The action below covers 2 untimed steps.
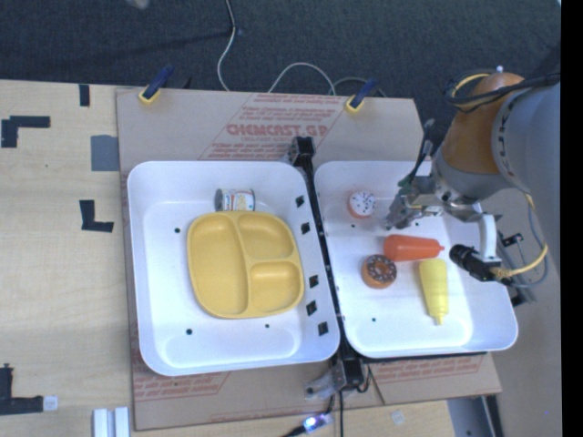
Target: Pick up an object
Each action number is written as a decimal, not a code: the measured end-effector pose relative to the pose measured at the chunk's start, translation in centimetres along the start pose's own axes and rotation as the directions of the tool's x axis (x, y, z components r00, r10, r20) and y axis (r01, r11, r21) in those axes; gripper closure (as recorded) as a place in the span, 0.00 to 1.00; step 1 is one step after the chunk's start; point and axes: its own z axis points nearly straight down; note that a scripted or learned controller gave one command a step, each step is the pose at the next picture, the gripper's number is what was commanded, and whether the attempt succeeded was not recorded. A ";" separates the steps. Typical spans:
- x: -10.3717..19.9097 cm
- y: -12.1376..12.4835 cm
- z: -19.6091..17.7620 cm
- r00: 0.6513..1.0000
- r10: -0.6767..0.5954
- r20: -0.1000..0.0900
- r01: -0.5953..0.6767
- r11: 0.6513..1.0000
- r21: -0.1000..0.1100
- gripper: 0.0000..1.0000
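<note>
In the right bin lie an orange carrot-like toy, a chocolate donut, a yellow bottle-shaped toy and a small round pink-and-white toy. My gripper hangs over the upper part of this bin, just above the carrot toy and right of the pink-and-white toy. Nothing shows between its tips. The left bin holds a yellow divided plate and a small can lying behind it.
A black divider with clips runs between the two bins. Both bins rest on a cardboard sheet held by blue-and-yellow clamps at the back. Cables trail from the arm's wrist over the right bin's right edge.
</note>
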 end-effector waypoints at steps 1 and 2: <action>-0.8 -0.1 -4.7 1.000 0.004 -0.010 -0.004 1.000 0.028 1.00; -0.8 0.1 -11.1 1.000 0.003 -0.010 -0.003 1.000 0.025 1.00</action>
